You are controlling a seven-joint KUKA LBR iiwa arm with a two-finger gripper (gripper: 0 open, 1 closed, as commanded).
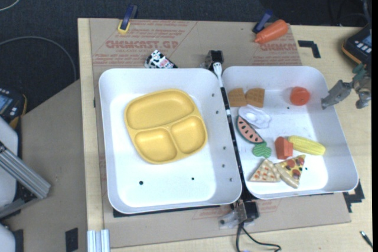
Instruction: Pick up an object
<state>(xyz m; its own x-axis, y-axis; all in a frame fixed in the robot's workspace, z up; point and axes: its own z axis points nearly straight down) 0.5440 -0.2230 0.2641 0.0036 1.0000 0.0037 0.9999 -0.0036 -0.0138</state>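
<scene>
The right bin [336,127] holds several toy foods: two brown crackers [246,97], a red tomato [300,95], a white piece [256,115], a watermelon slice [249,130], a green piece [261,150], a red block [283,147], a yellow corn cob [306,145] and pizza slices [279,170]. My gripper [346,98] hangs over that bin's far right rim, right of the tomato. It is open, with nothing between its fingers [333,94].
The left bin [112,144] holds a yellow divided plate [166,125]. On the bench behind the bins lie an orange carrot [271,31], a black-and-white toy [159,60] and a yellow clip [124,23].
</scene>
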